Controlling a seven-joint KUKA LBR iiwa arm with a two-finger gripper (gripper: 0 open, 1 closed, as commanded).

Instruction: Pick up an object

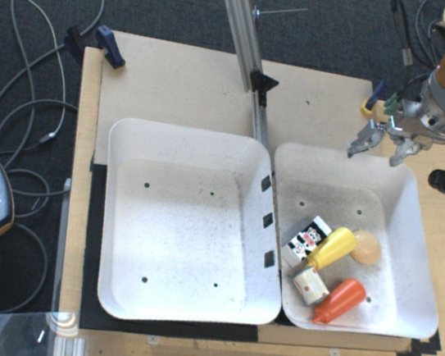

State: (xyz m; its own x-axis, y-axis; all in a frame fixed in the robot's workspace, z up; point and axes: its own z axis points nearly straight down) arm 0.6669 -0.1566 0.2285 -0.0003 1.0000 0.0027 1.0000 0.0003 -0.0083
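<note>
One orange item and four other objects share the right bin; the tool hangs released.

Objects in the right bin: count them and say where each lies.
5, clustered at the near side of the right bin: black-and-white box, yellow bottle, beige ball, small white block, orange-red bottle. More could hide beneath.
</note>
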